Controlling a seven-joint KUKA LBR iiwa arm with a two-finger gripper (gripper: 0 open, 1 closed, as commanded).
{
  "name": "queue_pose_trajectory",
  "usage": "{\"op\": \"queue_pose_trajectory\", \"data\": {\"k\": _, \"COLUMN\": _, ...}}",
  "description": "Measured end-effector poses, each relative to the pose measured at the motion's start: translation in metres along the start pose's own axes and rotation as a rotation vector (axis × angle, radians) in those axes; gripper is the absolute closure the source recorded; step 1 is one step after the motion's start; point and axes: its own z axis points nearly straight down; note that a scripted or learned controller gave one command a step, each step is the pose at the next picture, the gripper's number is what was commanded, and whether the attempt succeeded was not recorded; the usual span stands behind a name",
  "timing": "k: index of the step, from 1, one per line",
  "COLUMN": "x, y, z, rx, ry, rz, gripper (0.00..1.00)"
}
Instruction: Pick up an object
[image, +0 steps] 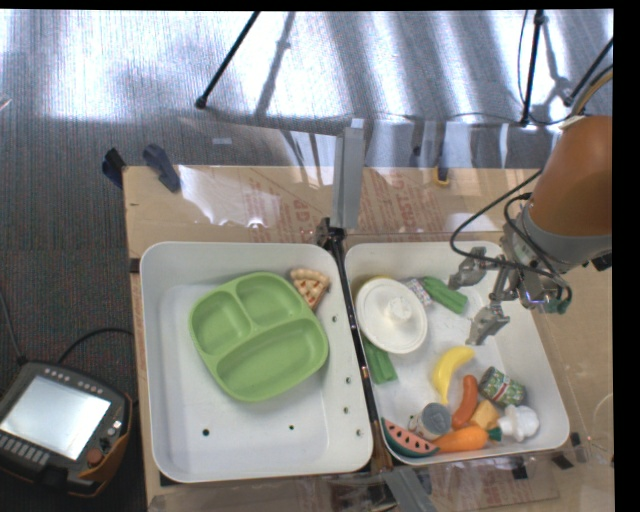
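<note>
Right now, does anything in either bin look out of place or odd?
One thing: a waffle piece lies loose in the left bin, at the green divided plate's far corner. All other toy food sits piled in the right bin. Nothing looks spilled or damaged.

The white lid (392, 314) hides most of the yellow item (366, 286) behind it.

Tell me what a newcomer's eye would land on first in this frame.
Probably the large light-green divided plastic plate, lying in the left white bin with a small waffle-patterned toy wedge at its upper right corner. Next, the clutter of toy food in the right white bin: a round white lid-like dish, a yellow banana and a watermelon slice. The tool hangs just above the banana.
</note>
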Motion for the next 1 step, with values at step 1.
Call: {"op": "queue_pose_trajectory", "data": {"k": 1, "x": 0.0541, "y": 0.0115, "z": 0.1039, "rx": 0.000, "ry": -0.005, "rz": -0.057, "gripper": 0.00}}
